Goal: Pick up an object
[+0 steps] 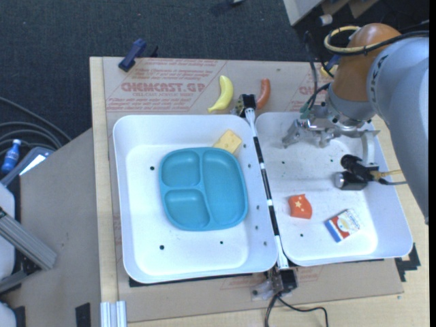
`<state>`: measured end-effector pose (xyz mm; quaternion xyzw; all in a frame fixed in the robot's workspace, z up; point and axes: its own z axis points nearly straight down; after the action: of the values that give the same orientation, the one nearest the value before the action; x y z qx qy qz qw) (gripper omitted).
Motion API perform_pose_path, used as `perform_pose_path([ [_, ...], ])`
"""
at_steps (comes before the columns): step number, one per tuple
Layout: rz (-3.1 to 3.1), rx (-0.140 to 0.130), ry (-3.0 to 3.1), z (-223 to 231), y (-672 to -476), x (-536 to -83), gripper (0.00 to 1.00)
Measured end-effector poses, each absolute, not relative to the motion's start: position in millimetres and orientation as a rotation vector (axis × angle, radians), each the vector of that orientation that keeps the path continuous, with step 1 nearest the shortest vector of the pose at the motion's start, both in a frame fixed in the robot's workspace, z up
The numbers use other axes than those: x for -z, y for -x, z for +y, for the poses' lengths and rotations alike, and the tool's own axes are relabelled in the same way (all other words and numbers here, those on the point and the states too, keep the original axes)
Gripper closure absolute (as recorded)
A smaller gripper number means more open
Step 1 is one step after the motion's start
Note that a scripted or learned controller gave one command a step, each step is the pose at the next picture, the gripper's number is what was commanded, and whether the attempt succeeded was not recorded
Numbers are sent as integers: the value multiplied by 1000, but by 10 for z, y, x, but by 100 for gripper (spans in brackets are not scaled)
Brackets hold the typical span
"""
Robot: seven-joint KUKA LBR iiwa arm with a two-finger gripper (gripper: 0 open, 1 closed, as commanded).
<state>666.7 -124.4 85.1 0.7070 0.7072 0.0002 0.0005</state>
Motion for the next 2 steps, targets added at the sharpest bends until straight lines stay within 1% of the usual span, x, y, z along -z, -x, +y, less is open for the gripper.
perform_pose_path([
  [1, 2223, 2, -2225, -1073, -5231, -840, 0],
  [2, 2221, 0, -2224, -1069, -5237, -940, 100],
])
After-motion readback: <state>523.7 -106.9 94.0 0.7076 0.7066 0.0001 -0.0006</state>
